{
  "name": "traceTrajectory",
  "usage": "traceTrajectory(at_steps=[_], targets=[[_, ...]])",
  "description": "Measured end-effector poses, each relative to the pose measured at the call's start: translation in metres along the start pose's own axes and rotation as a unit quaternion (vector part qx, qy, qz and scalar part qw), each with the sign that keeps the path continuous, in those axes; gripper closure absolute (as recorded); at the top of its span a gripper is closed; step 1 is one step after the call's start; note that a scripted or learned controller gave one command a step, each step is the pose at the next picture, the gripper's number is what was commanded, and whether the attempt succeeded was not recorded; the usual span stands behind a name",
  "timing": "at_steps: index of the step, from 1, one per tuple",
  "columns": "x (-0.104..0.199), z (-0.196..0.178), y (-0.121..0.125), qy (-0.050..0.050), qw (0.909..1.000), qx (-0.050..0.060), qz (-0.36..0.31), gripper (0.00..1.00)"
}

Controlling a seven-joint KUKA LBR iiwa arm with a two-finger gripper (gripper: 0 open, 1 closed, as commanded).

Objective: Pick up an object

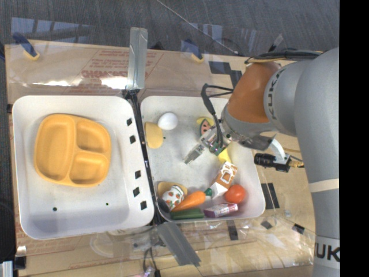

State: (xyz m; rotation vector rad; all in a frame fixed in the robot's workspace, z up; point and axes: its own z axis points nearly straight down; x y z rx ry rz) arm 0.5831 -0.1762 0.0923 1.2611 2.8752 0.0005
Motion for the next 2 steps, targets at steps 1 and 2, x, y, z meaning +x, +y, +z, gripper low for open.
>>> traceTrajectory(at_steps=[1, 2], targets=[[0.0, -0.011, 0.001, -0.002, 1.0, 0.0, -0.004, 1.0], [0.042, -0.161, 0.052, -0.002, 0.9993, -0.002, 0.037, 1.0]])
